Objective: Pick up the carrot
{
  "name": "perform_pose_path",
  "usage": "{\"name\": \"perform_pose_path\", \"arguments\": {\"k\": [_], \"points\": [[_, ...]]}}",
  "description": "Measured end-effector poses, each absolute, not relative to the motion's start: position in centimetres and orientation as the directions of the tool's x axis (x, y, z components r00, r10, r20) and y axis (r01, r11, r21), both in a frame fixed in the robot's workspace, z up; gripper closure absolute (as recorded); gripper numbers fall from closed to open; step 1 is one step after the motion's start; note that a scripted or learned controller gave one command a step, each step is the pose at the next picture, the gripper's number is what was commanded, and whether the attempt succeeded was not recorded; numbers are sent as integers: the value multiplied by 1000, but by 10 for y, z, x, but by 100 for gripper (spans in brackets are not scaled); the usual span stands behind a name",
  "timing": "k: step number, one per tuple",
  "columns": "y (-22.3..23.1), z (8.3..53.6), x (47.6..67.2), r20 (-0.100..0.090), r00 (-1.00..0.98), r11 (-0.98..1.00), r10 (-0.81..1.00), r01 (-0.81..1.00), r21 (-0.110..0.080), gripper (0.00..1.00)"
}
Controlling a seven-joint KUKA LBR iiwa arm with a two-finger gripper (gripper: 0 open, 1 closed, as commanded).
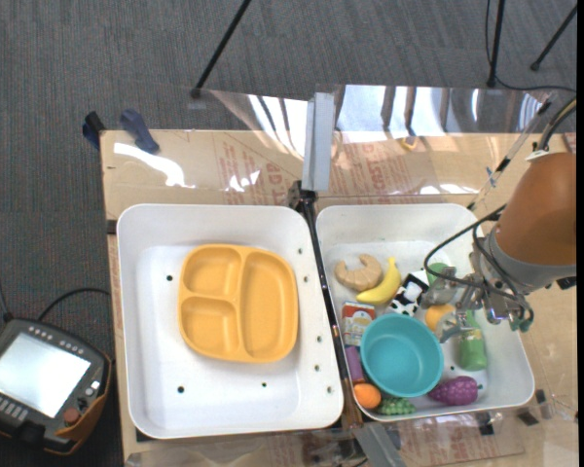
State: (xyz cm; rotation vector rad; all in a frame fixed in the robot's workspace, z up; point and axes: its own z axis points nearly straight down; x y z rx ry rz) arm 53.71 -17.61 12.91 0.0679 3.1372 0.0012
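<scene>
The end effector [464,311] hovers low in the right white bin [511,377] near a small orange carrot-like piece [437,317]; its grip cannot be told, so the pickup looks unfinished.

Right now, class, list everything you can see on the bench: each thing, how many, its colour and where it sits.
Bins: 2, white, side by side.
Tray: 1, yellow, three compartments, left bin.
Bowl: 1, teal, right bin, front.
Banana: 1, yellow, right bin, behind bowl.
Croissant: 1, tan, left of banana.
Orange: 1, orange, right bin's front left corner.
Grapes: 1 bunch, purple, right of bowl.
Green item: 1, under gripper; kind unclear.
Pendant: 1, grey, floor at left.
Gripper: 1, over right bin.
</scene>
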Motion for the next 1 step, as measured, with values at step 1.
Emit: {"name": "perform_pose_path", "arguments": {"k": [1], "points": [[-97, 244, 513, -11, -975, 975, 221, 221, 1, 100]]}}
